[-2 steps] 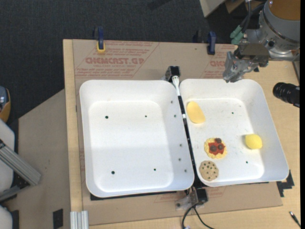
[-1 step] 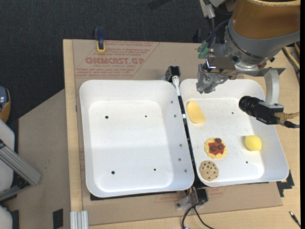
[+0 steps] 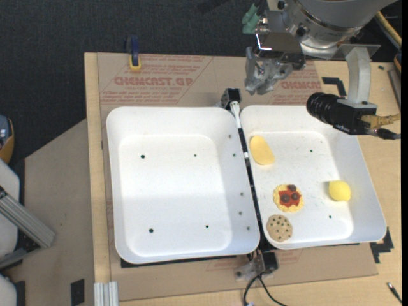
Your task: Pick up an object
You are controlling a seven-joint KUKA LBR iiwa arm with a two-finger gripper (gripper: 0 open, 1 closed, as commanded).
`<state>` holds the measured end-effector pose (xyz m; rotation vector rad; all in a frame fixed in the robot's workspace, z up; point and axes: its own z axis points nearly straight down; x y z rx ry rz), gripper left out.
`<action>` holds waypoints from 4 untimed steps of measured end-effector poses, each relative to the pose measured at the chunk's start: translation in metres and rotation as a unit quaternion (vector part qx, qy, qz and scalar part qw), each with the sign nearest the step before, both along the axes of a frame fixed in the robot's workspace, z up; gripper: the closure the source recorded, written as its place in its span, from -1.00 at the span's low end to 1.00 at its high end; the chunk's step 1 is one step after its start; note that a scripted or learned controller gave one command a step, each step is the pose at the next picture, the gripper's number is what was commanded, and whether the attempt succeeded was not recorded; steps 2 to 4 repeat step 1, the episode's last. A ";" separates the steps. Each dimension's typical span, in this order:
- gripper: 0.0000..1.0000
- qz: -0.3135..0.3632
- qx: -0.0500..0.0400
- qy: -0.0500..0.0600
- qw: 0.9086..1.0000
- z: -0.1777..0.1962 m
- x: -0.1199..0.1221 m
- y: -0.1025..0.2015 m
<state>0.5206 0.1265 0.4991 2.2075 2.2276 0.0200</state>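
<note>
Several small things lie in the right bin [image 3: 319, 142]. A pale yellow oval piece [image 3: 262, 150] rests near the divider. Further forward sit a round pizza-like piece with red topping [image 3: 288, 197] and a speckled cookie [image 3: 279, 227]. A yellow lemon-like lump [image 3: 339, 190] lies towards the right wall. My gripper [image 3: 264, 80] hangs high over the back edge of the right bin, behind the oval piece and apart from every object. I see nothing held in it.
The left bin [image 3: 121, 171] adjoins the right one along a black divider strip [image 3: 243, 164]. A black cylinder on a bracket [image 3: 335, 112] overhangs the right bin's back right corner. A blue clamp [image 3: 133, 51] stands at the board's back left.
</note>
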 end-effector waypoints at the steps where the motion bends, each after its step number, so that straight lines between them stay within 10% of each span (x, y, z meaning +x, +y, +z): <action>1: 1.00 -0.001 -0.002 0.009 1.000 -0.032 -0.024 0.057; 4: 1.00 -0.001 -0.002 0.009 1.000 -0.032 -0.024 0.057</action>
